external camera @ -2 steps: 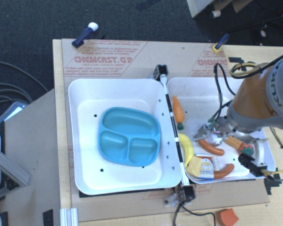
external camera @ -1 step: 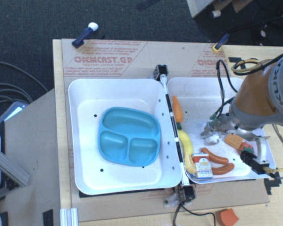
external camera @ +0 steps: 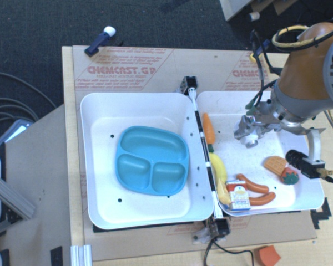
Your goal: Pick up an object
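My gripper (external camera: 248, 133) hangs over the middle of the right bin (external camera: 233, 101), pointing down at bare bin floor. To its left a carrot (external camera: 208, 128) lies along the bin's left wall. Below that, a yellow banana (external camera: 219, 177) runs down the same wall. Two sausages (external camera: 255, 192) and a small red-and-white carton (external camera: 240, 197) sit at the bin's front. A bread slice (external camera: 275, 164) and a strawberry-like piece (external camera: 290, 177) lie to the gripper's lower right. Nothing shows between the gripper's fingers.
The left bin (external camera: 94, 143) holds a blue divided plate (external camera: 152, 160). A blue-and-white marker (external camera: 99, 41) lies on the board at the back left. An orange block (external camera: 267, 255) sits in front of the bins. The arm's bulk (external camera: 308, 71) hangs over the right bin's far corner.
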{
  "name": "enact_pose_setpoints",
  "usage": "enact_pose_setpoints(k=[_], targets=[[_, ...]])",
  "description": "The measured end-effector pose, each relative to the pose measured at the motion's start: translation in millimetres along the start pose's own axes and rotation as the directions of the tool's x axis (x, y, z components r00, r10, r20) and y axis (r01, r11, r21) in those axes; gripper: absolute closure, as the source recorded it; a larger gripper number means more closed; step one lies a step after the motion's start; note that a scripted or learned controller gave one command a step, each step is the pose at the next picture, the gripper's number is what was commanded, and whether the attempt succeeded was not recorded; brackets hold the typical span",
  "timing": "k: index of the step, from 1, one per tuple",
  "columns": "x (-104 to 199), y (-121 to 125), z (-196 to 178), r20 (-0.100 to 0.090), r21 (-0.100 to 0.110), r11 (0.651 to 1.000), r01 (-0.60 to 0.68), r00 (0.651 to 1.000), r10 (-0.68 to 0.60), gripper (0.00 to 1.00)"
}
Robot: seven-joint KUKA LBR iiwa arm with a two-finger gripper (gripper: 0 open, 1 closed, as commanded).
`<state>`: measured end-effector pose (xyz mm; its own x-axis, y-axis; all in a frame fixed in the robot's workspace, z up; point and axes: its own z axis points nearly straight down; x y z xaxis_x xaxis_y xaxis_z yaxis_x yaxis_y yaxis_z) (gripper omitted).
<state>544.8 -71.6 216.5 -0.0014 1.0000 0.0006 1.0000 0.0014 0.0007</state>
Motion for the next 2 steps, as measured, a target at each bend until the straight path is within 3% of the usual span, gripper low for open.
enact_pose_setpoints(k=[1,2], targets=[[48.5,-65.7,-40.8,-0.001,0.004,1.000,-0.001,1.000,0.001,1.00],[70.2,-26.1,-40.9,0.000,0.001,1.000,-0.001,1.000,0.001,1.00]])
